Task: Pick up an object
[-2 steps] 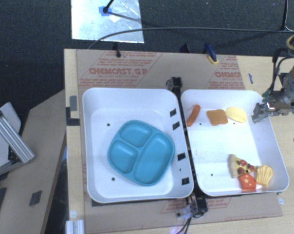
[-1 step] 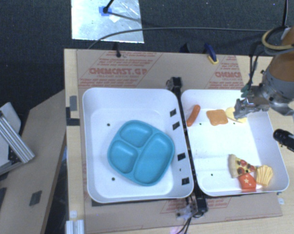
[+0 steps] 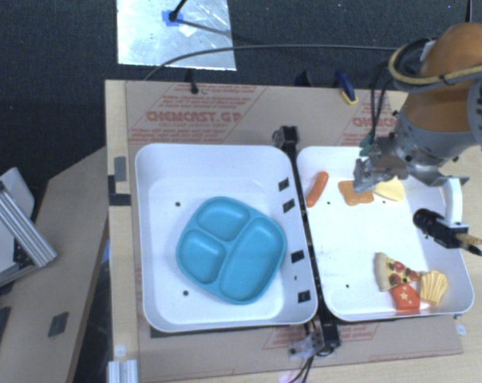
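Where end effector (image 3: 367,183) hovers (orange food (image 3: 354,194))

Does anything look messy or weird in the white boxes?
Nothing looks spilled or broken. The blue tray sits a bit crooked in the left bin. In the right bin, a pizza slice and other toy food lie scattered, and the gripper hangs over an orange piece.

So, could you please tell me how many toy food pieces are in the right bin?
6 visible: a hot dog upper left, an orange piece and yellow piece by the end effector, and a pizza slice, red piece and shell-shaped piece lower right. The arm may hide others.
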You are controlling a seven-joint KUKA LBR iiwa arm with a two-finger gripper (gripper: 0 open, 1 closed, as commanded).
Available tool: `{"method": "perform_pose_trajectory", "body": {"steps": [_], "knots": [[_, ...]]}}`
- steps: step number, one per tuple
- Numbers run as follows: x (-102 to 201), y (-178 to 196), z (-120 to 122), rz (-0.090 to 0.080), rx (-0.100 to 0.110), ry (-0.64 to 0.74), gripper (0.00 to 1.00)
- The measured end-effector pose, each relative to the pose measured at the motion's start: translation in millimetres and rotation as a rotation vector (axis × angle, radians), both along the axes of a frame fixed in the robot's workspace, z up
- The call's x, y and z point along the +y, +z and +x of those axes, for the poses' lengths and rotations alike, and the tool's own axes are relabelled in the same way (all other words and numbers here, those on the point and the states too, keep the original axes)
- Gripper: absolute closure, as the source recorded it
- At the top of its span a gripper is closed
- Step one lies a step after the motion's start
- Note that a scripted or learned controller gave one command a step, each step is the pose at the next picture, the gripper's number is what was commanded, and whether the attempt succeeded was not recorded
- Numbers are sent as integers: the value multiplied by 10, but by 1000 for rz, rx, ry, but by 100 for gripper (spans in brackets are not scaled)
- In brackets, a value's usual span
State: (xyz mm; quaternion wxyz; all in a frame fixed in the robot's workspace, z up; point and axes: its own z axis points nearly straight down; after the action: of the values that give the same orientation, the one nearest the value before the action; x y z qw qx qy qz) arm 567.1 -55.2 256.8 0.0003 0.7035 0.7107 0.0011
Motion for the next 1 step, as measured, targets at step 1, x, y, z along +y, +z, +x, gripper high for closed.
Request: {"method": "perform_pose_trajectory", "body": {"steps": [1], "knots": [[540, 35, 78, 0, 0, 0, 100]]}}
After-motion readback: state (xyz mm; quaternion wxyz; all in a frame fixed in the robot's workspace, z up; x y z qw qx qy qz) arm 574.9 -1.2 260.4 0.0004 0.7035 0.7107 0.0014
